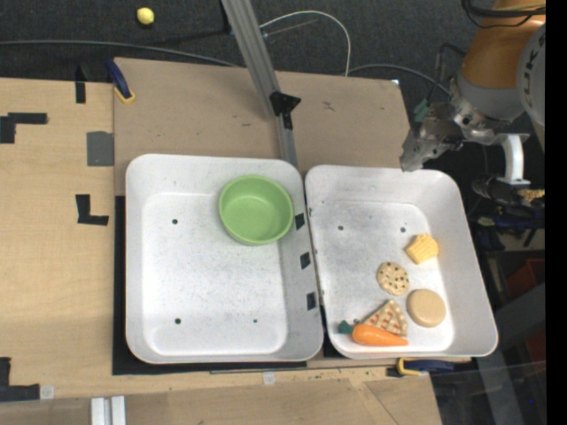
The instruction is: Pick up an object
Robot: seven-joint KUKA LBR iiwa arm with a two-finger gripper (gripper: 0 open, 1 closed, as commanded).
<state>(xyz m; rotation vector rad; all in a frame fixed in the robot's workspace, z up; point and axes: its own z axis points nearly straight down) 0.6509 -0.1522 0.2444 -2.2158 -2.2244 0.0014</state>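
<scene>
Objects for the pick sit in my right bin (443, 193), clustered toward 5 o'clock. My hand (416, 153) hangs over that bin's far rim at about 12 o'clock, well apart from them; whether it is wide or narrow I cannot tell, nothing visibly held. Nearest outward: yellow piece (423, 248), then round cracker (392, 277), tan disc (426, 308), pizza wedge (387, 317) touching the carrot (376, 335) at the near rim. Likely light, stiff plastic toy food, a bit slick. I'd judge the yellow piece easiest, pinched across its short sides. Green bowl (255, 208) sits in the left bin (159, 264), 12 o'clock area.
</scene>
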